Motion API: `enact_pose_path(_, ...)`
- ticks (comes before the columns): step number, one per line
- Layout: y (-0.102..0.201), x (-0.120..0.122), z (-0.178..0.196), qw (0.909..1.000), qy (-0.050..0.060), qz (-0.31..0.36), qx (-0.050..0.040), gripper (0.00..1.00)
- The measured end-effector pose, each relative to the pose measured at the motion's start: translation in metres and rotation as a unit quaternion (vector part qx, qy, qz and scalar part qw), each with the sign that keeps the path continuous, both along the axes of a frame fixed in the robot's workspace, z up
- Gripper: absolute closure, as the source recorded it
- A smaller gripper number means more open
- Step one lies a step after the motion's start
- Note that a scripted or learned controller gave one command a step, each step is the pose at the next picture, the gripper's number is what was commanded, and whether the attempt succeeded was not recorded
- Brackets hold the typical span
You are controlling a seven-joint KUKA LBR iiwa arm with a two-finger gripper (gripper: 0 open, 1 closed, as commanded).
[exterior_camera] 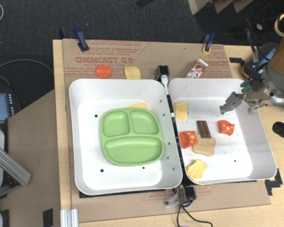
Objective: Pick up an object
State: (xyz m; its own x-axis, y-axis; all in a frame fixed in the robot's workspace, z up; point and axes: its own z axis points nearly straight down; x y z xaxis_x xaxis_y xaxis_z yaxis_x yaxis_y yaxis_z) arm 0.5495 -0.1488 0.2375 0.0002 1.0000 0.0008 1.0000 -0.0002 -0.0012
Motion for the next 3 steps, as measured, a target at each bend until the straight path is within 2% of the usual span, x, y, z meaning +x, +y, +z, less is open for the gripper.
enact_pose_path(1, 0.040, 0.010, -0.130, 1.0000, 0.006, 0.002, 0.0021, 0.00)
enact_pose_path(2, 0.036, 0.013, -0.112, 1.0000, -0.002, -0.001, -0.0009, 1.00)
enact_pose_path(3, 0.036, 0.013, -0.113, 1.0000, -0.001, -0.001, -0.0007, 0.00)
